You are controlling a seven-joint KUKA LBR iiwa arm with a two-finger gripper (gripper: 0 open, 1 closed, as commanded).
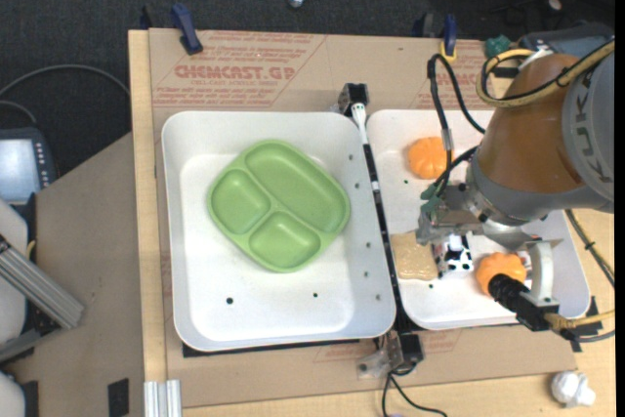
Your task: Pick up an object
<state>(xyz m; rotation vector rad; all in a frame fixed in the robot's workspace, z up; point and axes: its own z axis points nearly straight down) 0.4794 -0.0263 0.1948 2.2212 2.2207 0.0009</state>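
The right bin (469,312) holds a round orange object (425,157) near its far left corner and a second orange object (496,267) toward the front. A tan flat piece (412,261) lies against that bin's left wall, with a small black-and-white object (455,257) just to its right. My gripper (442,231) hangs low over the bin, right above the black-and-white object and the edge of the tan piece. The arm's wrist hides most of it. Nothing can be seen held.
The left bin (195,288) bears a green divided plate (278,205) in its middle. A black rail (371,181) separates the two bins. Cables loop over the right bin's far side beside the orange-banded arm (537,142).
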